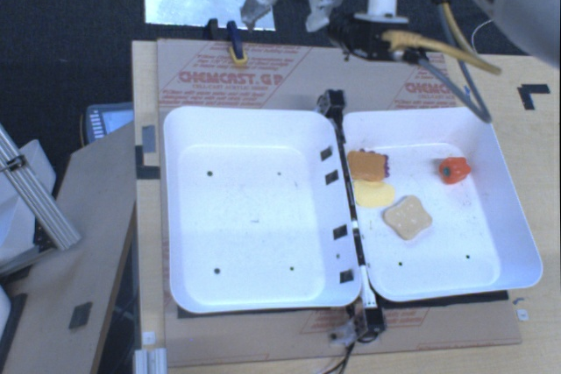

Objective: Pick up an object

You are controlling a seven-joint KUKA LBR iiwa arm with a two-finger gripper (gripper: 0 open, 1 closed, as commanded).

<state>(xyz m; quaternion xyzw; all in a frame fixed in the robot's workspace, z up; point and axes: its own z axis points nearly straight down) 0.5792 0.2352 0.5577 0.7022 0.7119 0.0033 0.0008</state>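
Observation:
The right bin (491,258) holds several small things. An orange block with a purple edge (368,165) lies by the bin's left wall, partly on a flat yellow piece (377,196). A beige toast-shaped piece (408,217) sits just below them. A red-orange pepper-like piece (453,170) lies alone toward the right wall. My gripper (282,17) hangs high at the top of the view, beyond the bins' far edge. It is open, its two fingers (255,3) spread wide with nothing between them.
The left bin (188,276) adjoins the right bin along a black hinged seam (344,197). Both rest on a cardboard sheet (289,74). A blue-and-yellow clamp (236,45) stands at the sheet's far edge. A yellow cable (438,48) trails from the wrist.

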